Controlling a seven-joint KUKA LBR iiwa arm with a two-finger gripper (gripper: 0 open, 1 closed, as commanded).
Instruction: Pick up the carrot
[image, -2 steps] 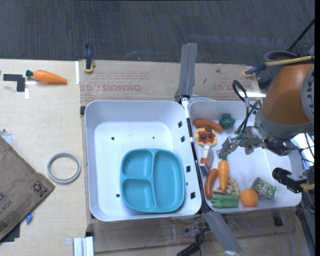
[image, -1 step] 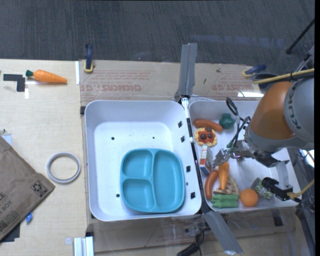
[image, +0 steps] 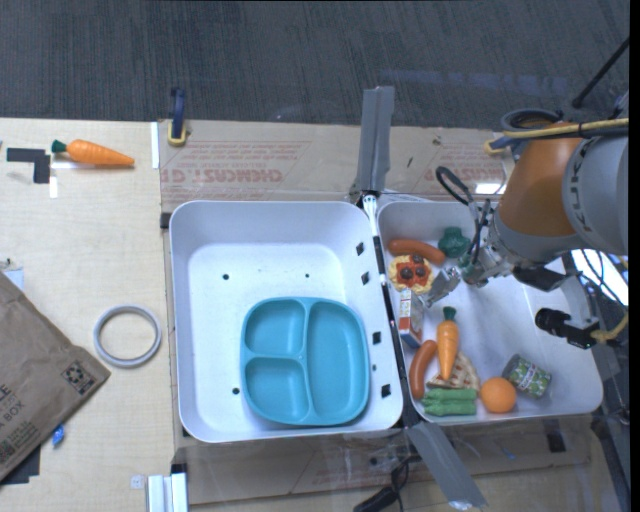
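Along the far left of the table (image: 80, 250), a second carrot (image: 97, 153) is lying by the back edge, with a tape ring (image: 127, 334) sitting further forward and a brown cardboard box (image: 40, 385) poking in at the corner; its print is showing "BOX" and little else I can read. Moving right, the left bin (image: 200, 240) is holding a teal divided tray (image: 305, 360) toward its front, and plenty of bare white floor is lying open behind and beside that tray. Behind both bins, red lettering on the cardboard sheet (image: 240, 160) is running upside down and I cannot read it surely. Past the divider, the right bin (image: 575, 395) is crowding up along its left wall: a sausage (image: 416, 248), a pizza slice toy (image: 412, 272), then the carrot (image: 447, 341) standing lengthwise with its green top toward the back, just beside a second sausage (image: 422, 368). Green beans (image: 450, 400), an orange (image: 498, 395) and a small green can (image: 528, 376) are lining the front edge. My jaws (image: 447, 283) are hanging just behind the carrot's top, slightly apart and clamping nothing. White floor is lying open on the bin's right half, beneath my arm.
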